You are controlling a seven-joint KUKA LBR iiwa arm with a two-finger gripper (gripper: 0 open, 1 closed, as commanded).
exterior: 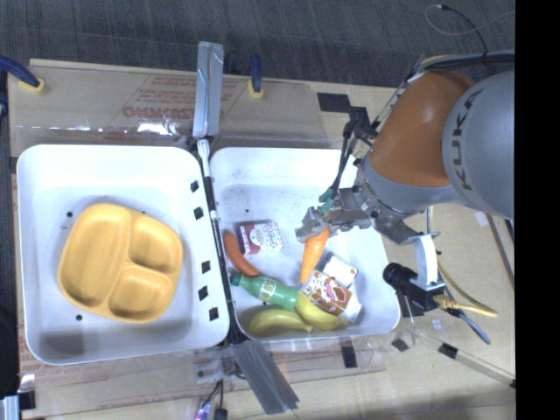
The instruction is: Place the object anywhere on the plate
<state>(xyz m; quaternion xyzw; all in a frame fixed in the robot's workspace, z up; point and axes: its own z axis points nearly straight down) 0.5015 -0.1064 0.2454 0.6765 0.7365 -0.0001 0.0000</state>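
Observation:
A yellow plate [121, 261] with three compartments lies in the left bin [35, 322]. In the right bin [271, 169], my gripper [322, 223] is low over the middle. It is shut on the thick top end of an orange carrot [311, 254]. The carrot hangs slanted below the gripper, with its tip pointing toward the front of the bin.
The right bin also holds a red sausage [234, 250], a small red-and-white packet [261, 236], a green bottle [265, 290], a banana [289, 318] and a printed carton [333, 292]. A raised divider [208, 226] separates the two bins.

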